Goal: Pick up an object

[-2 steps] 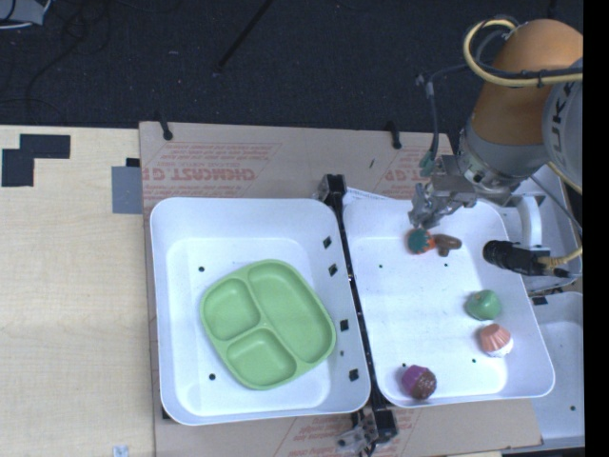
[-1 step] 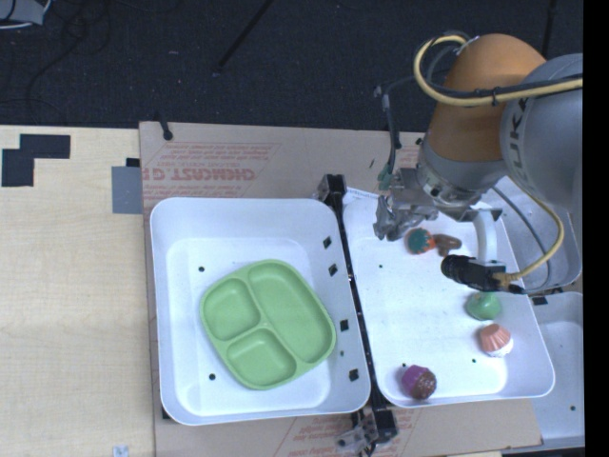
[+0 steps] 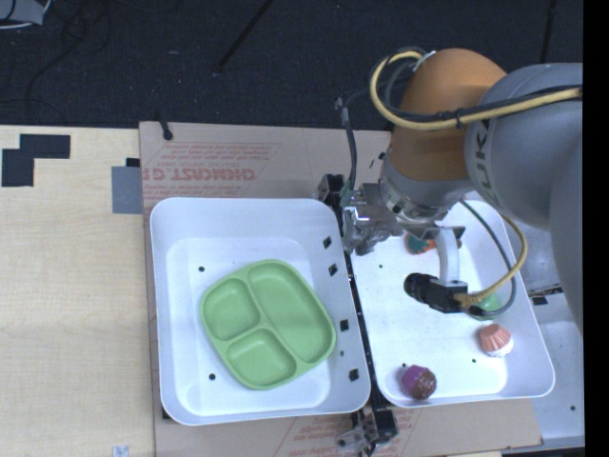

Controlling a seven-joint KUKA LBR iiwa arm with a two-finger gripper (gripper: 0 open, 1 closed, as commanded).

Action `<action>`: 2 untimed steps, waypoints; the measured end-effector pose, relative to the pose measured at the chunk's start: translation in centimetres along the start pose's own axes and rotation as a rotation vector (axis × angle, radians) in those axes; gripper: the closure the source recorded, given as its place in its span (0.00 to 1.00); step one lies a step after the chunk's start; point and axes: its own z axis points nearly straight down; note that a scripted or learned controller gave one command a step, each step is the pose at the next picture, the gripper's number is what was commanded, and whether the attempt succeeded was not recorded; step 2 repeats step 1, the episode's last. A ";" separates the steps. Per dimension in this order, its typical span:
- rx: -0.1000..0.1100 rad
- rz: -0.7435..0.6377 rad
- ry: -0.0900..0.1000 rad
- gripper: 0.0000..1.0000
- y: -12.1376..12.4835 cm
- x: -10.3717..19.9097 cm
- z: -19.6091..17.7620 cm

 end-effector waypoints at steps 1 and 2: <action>0.001 0.000 0.000 1.00 -1.5 4.1 1.3; 0.001 0.000 0.000 1.00 -1.5 4.1 1.3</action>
